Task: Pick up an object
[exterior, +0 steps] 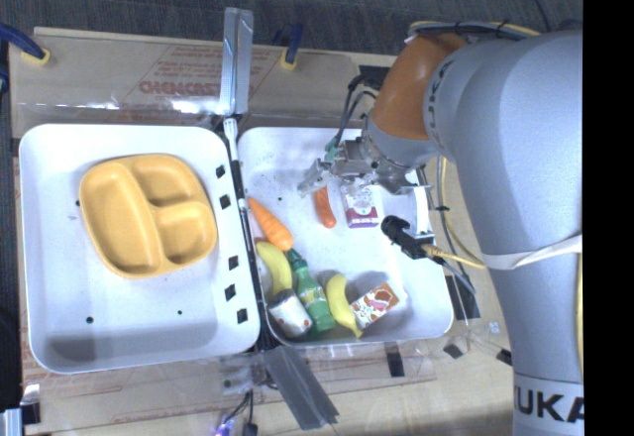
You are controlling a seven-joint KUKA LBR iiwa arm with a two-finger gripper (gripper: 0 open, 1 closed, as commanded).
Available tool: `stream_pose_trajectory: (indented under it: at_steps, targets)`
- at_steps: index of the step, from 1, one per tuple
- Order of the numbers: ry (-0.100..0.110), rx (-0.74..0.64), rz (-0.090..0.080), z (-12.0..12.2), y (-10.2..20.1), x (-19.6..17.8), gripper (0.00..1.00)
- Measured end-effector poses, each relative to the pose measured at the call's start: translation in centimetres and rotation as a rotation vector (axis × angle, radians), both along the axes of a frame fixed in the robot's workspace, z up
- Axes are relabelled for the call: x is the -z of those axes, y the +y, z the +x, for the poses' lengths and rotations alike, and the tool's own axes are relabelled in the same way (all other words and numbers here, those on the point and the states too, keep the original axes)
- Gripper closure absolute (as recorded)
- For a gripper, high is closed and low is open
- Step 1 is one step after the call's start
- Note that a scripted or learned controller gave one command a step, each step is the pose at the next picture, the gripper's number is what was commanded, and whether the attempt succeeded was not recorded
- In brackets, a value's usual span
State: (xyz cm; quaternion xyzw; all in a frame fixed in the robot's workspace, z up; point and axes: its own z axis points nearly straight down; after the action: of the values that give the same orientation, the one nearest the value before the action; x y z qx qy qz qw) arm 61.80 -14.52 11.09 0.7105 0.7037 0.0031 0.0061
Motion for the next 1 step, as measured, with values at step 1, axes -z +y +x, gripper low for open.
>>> stream_pose_trajectory:
  at_steps: [1]
  targets:
    - [0.0, -0.003, 0.001, 0.04, 0.09, -1.01, 1.0]
